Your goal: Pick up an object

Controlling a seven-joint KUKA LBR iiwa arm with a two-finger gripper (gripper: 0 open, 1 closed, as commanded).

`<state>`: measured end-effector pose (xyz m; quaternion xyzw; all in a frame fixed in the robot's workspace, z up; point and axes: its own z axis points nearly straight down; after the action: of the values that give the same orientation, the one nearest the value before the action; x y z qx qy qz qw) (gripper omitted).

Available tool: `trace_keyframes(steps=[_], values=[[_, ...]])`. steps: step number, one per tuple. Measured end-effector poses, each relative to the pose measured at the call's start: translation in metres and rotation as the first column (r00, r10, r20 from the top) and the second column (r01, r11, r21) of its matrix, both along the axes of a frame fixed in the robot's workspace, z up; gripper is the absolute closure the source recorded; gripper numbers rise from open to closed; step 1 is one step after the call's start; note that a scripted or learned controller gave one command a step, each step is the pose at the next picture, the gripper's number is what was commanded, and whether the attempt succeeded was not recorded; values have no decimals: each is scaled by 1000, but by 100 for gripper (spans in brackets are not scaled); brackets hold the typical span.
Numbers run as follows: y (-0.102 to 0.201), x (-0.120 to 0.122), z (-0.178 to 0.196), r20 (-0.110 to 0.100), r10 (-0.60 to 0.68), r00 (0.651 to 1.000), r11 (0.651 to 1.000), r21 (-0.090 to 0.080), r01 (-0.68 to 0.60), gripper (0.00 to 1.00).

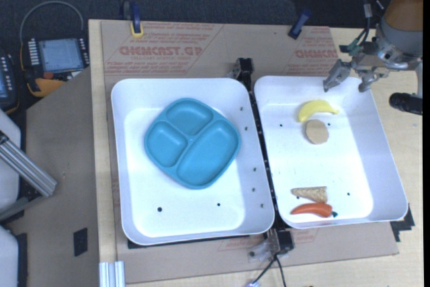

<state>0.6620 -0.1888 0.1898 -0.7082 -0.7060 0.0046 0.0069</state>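
Note:
In the right bin (pixel 376 144) lie a yellow banana (pixel 317 109), a round tan biscuit-like piece (pixel 317 133) just below it, a tan wedge (pixel 311 193) and a red-orange chili or carrot (pixel 312 210) near the front edge. My gripper (pixel 350 79) hangs over the bin's far right corner, its two fingers spread open with nothing between them. It stands up and to the right of the banana, apart from it.
The left bin (pixel 134 111) holds a blue three-compartment plate (pixel 193 142). A black clamp (pixel 243 68) sits between the bins at the back. The arm's grey wrist (pixel 396 44) reaches in from the upper right. A small screen device (pixel 60 54) lies at far left.

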Motion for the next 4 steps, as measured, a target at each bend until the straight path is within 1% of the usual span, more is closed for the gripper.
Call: trace_keyframes(steps=[1, 2, 3, 4], values=[[1, 3, 10, 14, 3, 1000, 1000, -3, -3, 0], [6, -1, -53, 8, 4, 1000, 1000, -1, -4, 0], [6, -1, -105, 13, 5, 1000, 1000, -3, -5, 0], [6, 0, -92, 18, 6, 1000, 1000, -5, -6, 100]])
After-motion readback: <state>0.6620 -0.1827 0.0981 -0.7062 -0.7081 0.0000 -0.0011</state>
